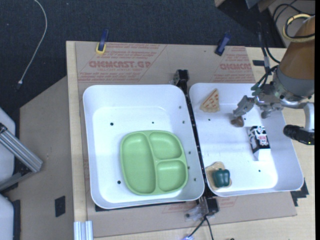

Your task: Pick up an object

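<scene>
So we're looking at two shallow glossy white bins: the left bin (95, 109) holds a smooth green divided plate (152, 161) with three compartments. The right bin (280, 176) has a tan cheese-like wedge (211, 101) near its far left corner, a small black-and-white cow-patterned block (259, 139) with its long axis running near-to-far, and a dark green pepper toy (221, 177) at the near edge. The gripper (241, 112) hangs over the right bin, fingers spread apart, gripping nothing.
</scene>
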You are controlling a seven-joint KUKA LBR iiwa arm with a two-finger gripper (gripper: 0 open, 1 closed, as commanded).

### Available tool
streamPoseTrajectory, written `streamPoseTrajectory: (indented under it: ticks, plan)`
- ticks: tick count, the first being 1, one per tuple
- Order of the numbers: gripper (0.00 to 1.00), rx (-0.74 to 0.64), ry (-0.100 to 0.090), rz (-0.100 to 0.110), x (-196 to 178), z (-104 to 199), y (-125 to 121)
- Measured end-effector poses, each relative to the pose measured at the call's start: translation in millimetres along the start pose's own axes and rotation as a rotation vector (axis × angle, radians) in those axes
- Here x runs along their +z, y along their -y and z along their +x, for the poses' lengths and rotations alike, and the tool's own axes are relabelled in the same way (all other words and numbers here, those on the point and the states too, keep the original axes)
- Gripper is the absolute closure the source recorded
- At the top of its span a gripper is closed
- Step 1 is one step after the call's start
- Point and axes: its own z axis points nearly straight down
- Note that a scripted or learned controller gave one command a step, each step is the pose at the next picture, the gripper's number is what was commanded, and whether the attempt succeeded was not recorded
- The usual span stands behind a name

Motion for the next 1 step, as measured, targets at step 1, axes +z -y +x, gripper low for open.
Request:
streamPoseTrajectory:
  ticks: [1]
  plan:
    - [0.0, -0.003, 0.002, -0.013, -7.0, 0.3, -3.0]
